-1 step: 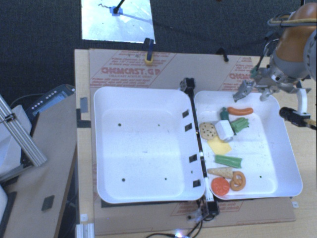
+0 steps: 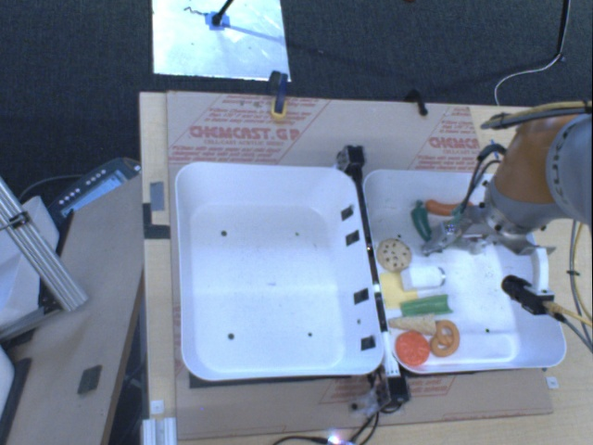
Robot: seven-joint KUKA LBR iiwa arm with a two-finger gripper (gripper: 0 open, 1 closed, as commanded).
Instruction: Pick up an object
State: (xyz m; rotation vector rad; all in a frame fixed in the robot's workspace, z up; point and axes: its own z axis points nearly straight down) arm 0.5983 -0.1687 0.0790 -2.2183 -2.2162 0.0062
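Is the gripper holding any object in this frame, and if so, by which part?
Cannot be told. The gripper hangs low over the right bin, beside the green and orange piece, but no object shows between its fingers.

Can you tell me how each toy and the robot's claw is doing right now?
gripper: low inside the right bin, nothing seen between its fingers.
right bin: holds all the toys.
left bin: sitting beside the right bin.
cookie: lying flat by the divider.
pretzel: lying flat, near the front.
tomato slice: flat in the front corner.
green stick: lying on its side.
carrot: lying at the back.
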